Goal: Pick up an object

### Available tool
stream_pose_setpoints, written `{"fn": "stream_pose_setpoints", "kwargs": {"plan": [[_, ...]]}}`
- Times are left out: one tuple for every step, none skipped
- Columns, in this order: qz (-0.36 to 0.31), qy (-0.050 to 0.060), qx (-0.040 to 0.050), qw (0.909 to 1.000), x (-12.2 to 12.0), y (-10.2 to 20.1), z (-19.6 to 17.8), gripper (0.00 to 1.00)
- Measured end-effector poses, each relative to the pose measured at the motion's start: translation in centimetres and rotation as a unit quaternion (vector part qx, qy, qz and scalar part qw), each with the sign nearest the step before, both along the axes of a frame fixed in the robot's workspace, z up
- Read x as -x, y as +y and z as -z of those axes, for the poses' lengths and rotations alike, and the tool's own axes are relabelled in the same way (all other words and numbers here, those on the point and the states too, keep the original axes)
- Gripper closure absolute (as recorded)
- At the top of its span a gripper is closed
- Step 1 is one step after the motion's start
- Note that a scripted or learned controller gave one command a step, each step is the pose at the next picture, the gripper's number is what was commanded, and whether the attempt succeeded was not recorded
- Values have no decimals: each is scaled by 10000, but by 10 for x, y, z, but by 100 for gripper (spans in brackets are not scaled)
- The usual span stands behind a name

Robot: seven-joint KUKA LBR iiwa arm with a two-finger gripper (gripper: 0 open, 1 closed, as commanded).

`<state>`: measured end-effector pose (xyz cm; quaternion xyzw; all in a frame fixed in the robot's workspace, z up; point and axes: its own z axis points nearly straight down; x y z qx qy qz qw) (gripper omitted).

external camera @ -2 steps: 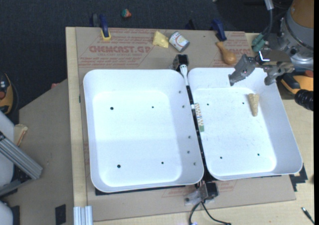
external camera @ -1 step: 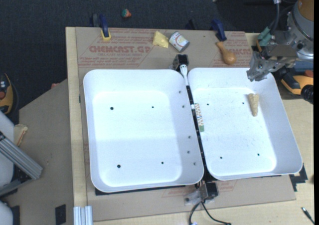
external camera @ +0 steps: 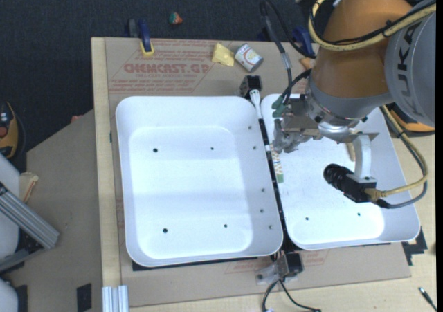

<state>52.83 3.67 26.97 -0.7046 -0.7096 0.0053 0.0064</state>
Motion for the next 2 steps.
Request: {"fn": "stream_pose_setpoints", "kwargs": {"plan": [[18,-192,-6,9998,-1,7,-178,100],[-2,-7,11,10000,9,80,-20,100]]}}
